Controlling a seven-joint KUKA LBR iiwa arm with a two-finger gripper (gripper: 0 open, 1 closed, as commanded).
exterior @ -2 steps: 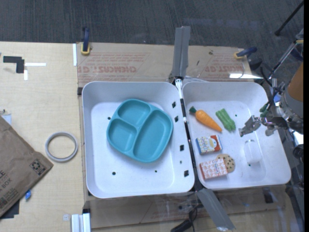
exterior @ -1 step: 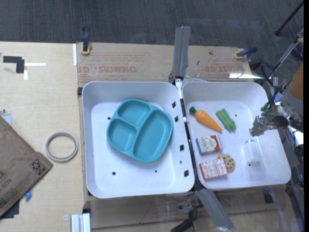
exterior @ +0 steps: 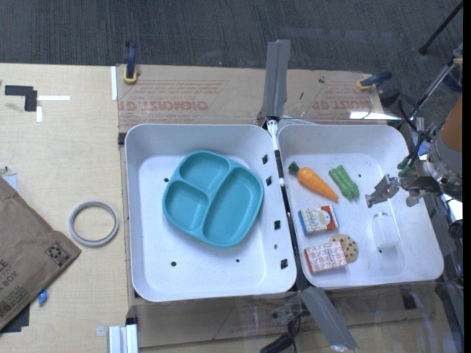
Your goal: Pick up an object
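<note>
Over the right bin (exterior: 412, 267) my claw (exterior: 384, 190) hangs near that bin's right wall, reaching in from the right edge of the view, with my grey arm and its orange band just behind it. Its two fingers stand a little apart and I see nothing between them — they grip no object. Inside the right bin, to the left of my claw, lies a green toy vegetable (exterior: 344, 182), and just left of that an orange carrot (exterior: 316, 183) with a green top, both tilted along the same slant. Nearer the bin's front wall sit two small printed cartons: one (exterior: 318, 220) below the carrot, another (exterior: 324, 257) close to the front rim with a cookie (exterior: 345, 248) touching its right side. A pale, white thing (exterior: 385, 232) lies just below my claw on the bin floor; I cannot tell what it is. Left of the right bin, touching it along a shared wall, is the left bin (exterior: 147, 271), which holds a teal divided plate (exterior: 213, 198) with three compartments. Farther left of that bin, on the wooden bench (exterior: 59, 153), rest a roll of tape (exterior: 93, 222) and a brown cardboard box (exterior: 26, 252).
</note>
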